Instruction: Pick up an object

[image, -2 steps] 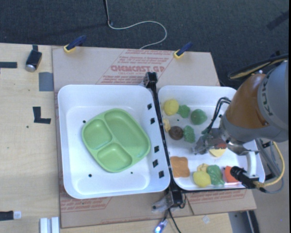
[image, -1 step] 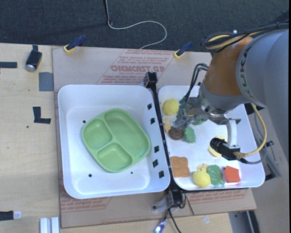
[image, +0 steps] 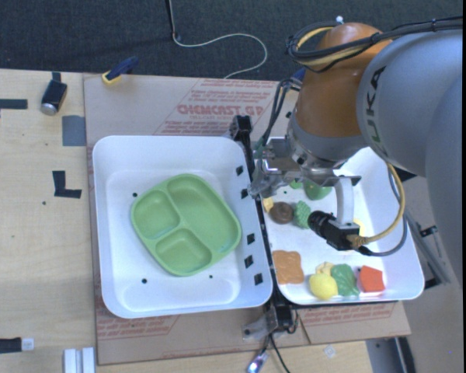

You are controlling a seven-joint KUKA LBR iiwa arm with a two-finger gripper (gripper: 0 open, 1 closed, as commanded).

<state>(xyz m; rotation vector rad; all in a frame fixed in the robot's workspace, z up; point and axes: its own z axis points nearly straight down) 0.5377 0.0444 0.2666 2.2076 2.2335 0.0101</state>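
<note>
Where bins meet, smooth compartmented green tray (image: 186, 222)

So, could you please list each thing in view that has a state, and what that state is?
Green tray: upright, lying in the left bin, compartments bare.
Toast: lying flat in the right bin.
Yellow fruit: resting at the near wall.
End effector: low over the right bin, grip hidden.
</note>
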